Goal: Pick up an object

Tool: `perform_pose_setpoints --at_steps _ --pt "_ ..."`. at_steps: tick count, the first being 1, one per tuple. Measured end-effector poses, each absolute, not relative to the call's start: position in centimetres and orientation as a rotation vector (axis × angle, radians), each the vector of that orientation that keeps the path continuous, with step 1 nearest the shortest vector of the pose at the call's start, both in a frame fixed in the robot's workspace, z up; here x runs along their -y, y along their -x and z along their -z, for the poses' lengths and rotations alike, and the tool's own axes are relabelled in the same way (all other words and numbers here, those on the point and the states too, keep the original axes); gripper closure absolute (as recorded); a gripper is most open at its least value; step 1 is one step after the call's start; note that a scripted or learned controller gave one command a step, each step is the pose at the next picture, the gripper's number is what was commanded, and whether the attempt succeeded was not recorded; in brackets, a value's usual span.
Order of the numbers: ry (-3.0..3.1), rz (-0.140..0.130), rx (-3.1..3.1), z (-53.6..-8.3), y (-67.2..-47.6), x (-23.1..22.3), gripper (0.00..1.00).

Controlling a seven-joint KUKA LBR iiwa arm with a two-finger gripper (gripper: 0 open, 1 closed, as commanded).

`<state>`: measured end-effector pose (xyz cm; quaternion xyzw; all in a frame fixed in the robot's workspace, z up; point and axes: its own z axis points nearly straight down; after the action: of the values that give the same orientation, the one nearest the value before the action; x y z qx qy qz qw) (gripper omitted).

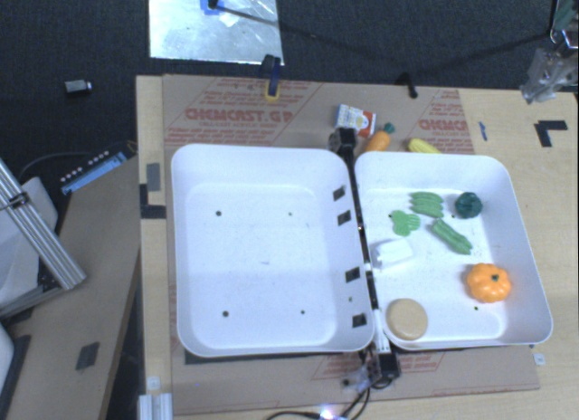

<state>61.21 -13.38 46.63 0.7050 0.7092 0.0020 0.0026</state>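
1. Camera view, right bin: orange pumpkin near front corner, tan disc beside divider.
2. Gripper, probably that grey shape far right, well apart; spread or closed, cannot tell.
3. Risk: round pumpkin squirting free under off-centre pinch.

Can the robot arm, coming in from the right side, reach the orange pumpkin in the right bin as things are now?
Probably yes. The pumpkin sits apart from the other items near the right bin's right wall, with nothing over it.
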Motion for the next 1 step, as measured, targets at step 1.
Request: perform_pose_setpoints --at_steps 1 --pt "-2.211 -0.005 -2.224 -48.67 -65.0 13.06 1.0"
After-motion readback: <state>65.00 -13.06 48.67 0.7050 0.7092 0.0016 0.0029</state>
